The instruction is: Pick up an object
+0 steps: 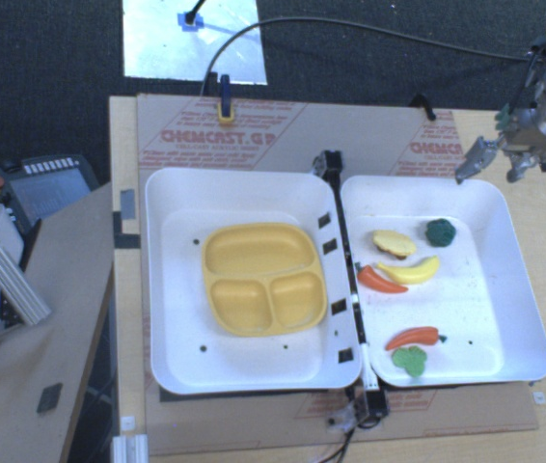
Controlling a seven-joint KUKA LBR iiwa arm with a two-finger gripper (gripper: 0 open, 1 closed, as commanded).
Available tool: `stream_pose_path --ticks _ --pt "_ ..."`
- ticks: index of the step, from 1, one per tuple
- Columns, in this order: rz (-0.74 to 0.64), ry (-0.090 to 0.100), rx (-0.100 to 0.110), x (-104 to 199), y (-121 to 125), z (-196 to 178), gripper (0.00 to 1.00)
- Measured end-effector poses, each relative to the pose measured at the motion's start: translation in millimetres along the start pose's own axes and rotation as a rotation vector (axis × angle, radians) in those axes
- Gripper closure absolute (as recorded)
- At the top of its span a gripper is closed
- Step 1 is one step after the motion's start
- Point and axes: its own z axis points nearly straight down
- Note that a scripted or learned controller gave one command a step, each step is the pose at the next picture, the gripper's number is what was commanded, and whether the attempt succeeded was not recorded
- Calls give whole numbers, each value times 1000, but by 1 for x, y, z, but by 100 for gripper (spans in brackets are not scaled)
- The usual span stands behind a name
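The gripper [500, 162] hangs at the right bin's [519, 287] one o'clock corner, fingers spread, pinching nothing. The toys — banana [411, 272], carrot [380, 280], half potato [393, 244] — huddle touching at nine o'clock (easy to nudge apart); a descent there could clip two.

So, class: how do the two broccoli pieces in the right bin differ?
The dark green broccoli lies near the bin's far side, by itself; the light green broccoli lies near the front, touching a red chili pepper. The dark one is a deep blue-green, the other a bright yellowish green. Both are small, rounded toy vegetables in the right bin.
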Motion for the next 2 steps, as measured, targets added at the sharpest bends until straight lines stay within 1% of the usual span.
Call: stream_pose_path --ticks 1,2 --pt "-3 -2 -11 1 2 -8 0" --pt "-1 -2 -10 -6 -4 39 0"
